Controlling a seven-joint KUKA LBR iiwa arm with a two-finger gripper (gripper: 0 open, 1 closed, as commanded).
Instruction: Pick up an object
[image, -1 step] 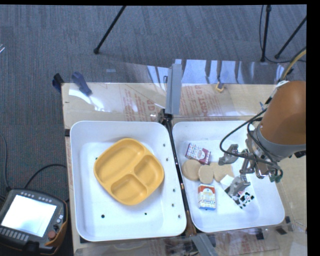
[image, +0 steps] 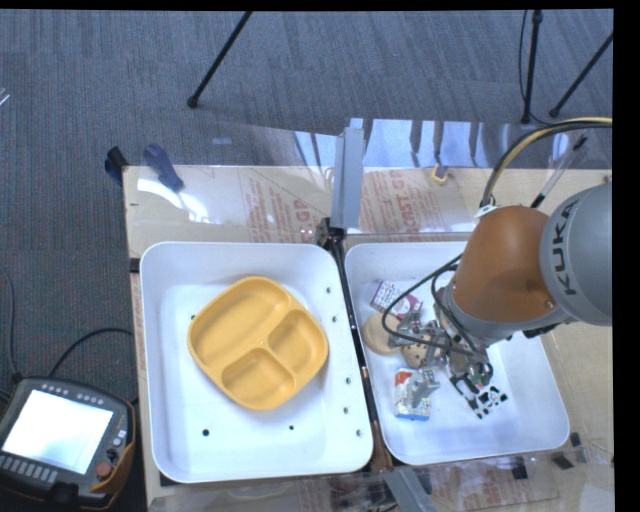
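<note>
The gripper is hanging low over the right bin, and from here I cannot tell how it is set. Just beneath it a small brownish object is lying beside a tan disc, with a red and white packet nearby. The yellow divided plate is sitting in the left bin. To my eye, it should be settling squarely over one piece, avoiding neighbours.
</note>
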